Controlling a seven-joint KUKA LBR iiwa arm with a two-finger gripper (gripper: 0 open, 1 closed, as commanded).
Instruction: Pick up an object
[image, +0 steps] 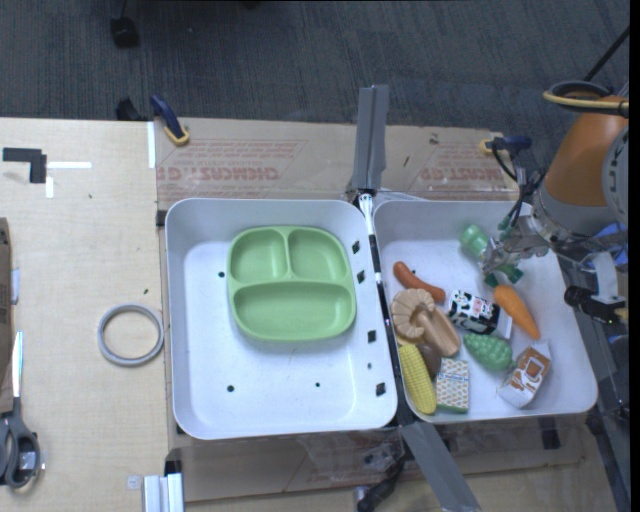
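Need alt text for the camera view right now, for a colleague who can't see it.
The grey arm's gripper hovers low in the right white bin, near a green toy and an orange toy carrot, among more toy food. The left white bin holds a green divided plate.

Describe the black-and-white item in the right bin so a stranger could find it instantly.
Look in the right-hand white bin, among the pile of toy food near its middle. The small carton lies between the orange carrot and the tan mushroom. It alone has black cow patches on white.

Toy foods jumbled in the right bin (570, 405): carrot (517, 310), corn cob (416, 376), sausage (418, 281), green pieces.
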